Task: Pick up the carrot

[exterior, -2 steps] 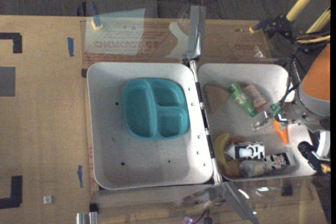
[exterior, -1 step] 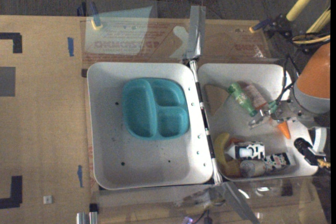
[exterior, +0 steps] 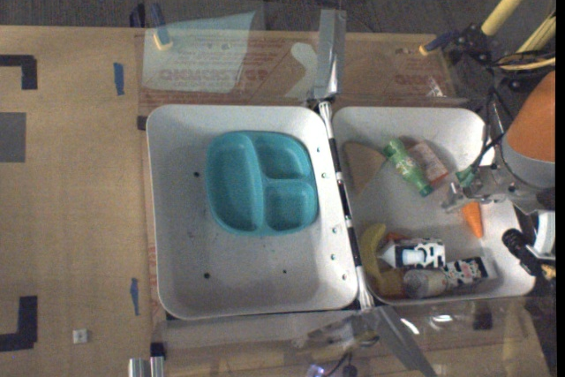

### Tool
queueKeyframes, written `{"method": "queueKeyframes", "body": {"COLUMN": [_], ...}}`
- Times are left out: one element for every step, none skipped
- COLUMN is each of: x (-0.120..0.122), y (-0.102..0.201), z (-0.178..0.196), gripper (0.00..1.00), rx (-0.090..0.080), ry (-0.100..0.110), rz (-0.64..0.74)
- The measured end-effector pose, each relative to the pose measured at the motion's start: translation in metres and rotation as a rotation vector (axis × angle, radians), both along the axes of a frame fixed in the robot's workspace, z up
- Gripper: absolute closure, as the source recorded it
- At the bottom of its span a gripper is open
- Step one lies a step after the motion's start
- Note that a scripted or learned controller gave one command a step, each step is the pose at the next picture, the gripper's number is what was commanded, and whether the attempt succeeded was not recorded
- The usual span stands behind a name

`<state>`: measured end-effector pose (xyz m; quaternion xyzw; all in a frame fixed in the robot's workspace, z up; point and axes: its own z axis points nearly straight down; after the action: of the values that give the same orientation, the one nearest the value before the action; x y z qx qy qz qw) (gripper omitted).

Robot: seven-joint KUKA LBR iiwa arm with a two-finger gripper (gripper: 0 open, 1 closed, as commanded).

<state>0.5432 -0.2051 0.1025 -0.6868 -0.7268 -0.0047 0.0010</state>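
The carrot (exterior: 476, 219) is a small orange wedge near the right wall of the right bin (exterior: 371, 124). Its pointed end faces the bin's front. My gripper (exterior: 470, 193) hangs directly over the carrot's upper end and covers part of it. The arm's orange band (exterior: 536, 132) sits just to the right, over the bin's rim. Whether the carrot is gripped or only lies under the gripper is not visible.
A green bottle (exterior: 408, 164) and a pinkish packet (exterior: 430, 158) lie behind and to the left of the carrot. A banana (exterior: 374, 253), a cow-print carton (exterior: 420, 254) and another carton (exterior: 450, 274) crowd the front. The left bin (exterior: 177, 260) holds a teal divided plate (exterior: 262, 181).
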Motion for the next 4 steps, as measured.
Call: {"method": "queueKeyframes", "body": {"x": [-0.054,-0.054,0.016,-0.014], "y": [0.036,0.036,0.027,0.010], "z": [0.117,0.117,-0.009,-0.012], "gripper": [1.00,0.00,0.00,0.00], "rx": [-0.008,-0.008,-0.008,0.021], "ry": [0.005,0.005,0.004,-0.006], "rz": [-0.170,-0.170,-0.168,-0.091]}}
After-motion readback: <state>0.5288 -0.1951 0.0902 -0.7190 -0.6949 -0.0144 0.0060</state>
